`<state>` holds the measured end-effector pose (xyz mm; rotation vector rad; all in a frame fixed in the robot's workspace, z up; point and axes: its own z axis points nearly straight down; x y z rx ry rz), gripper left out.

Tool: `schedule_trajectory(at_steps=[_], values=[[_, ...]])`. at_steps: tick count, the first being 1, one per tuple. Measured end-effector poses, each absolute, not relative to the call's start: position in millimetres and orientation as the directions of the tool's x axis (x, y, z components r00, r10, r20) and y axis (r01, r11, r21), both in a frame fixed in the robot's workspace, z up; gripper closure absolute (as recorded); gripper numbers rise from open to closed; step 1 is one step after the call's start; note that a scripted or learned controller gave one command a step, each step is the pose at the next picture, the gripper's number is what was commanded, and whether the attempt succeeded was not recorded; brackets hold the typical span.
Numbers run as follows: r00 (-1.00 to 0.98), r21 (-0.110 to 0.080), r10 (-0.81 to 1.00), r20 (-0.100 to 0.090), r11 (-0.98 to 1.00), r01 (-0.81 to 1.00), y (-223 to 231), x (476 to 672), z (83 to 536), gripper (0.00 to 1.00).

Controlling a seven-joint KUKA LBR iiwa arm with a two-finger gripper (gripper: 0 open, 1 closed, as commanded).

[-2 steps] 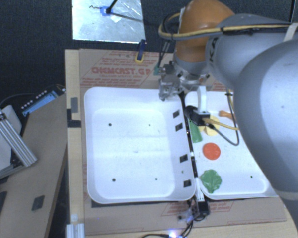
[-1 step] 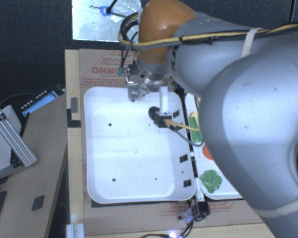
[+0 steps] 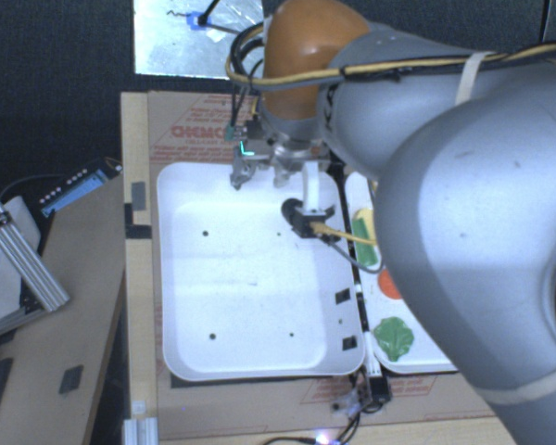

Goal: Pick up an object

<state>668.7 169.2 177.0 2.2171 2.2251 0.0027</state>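
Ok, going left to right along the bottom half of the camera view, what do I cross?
Metal rail → left white bin → black divider between the bins → green object in the right bin → grey arm.

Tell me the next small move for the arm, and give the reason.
Probably carry the gripper across the divider toward the right bin. It hangs over the far edge of the left bin, with no object under it, while the green object, an orange one and a yellow one lie in the right bin.
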Motion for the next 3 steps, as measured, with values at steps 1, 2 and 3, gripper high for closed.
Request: schedule_trajectory(at_steps=[1, 2, 3], values=[[-0.007, 0.001, 1.0, 0.001, 0.007, 1.0, 214, 667.9, 82, 0.0], [-0.006, 0.003, 1.0, 0.002, 0.006, 1.0, 212, 669.0, 96, 1.0], [-0.001, 0.0, 1.0, -0.001, 0.001, 1.0, 200, 661.4, 84, 1.0]])
